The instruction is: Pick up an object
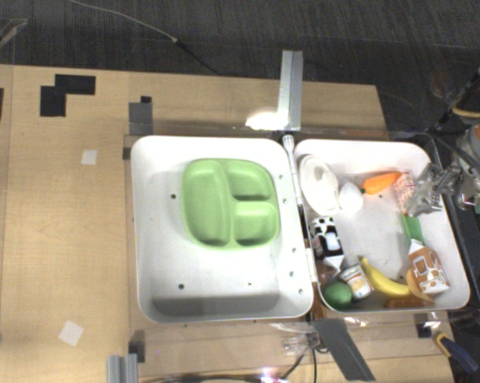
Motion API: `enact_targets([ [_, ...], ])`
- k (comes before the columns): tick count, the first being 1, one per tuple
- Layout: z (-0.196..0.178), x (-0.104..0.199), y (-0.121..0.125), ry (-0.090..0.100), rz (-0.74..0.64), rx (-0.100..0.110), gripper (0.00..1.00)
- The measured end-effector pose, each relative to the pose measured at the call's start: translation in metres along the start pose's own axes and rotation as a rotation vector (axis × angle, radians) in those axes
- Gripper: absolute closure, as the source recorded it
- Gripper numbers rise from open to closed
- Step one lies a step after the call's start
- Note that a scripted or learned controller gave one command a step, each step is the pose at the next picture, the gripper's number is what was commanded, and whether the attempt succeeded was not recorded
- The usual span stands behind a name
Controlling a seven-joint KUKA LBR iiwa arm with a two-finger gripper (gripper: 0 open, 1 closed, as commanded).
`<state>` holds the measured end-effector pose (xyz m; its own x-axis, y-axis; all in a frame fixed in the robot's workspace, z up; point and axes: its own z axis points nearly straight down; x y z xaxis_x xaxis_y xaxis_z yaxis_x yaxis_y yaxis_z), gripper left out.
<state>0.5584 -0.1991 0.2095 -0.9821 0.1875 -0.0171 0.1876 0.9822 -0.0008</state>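
Two bins: left bin (156, 214) roomy around green tray (228, 202); tool (428, 194) at right bin's (455, 294) rim, grip unclear.

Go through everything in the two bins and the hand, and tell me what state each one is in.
Green tray: flat in the left bin, nothing on it.
White bowl: tilted on its side against the right bin's left wall.
Banana: lying flat, unpeeled.
Carrot: lying flat.
Lime: resting in the near corner.
Hand: over the right bin, holding nothing I can see.

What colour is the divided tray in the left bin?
Light green, seen clearly in the camera view: the divided tray lies in the left bin.
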Motion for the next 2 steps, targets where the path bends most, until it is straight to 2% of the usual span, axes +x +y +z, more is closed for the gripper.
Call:
enact_targets([
  [1, 0.003, 0.002, 0.0, 0.007, 0.001, -0.001, 0.0],
  [2, 0.108, 0.032, -0.013, 0.003, -0.153, 0.0, 0.0],
])
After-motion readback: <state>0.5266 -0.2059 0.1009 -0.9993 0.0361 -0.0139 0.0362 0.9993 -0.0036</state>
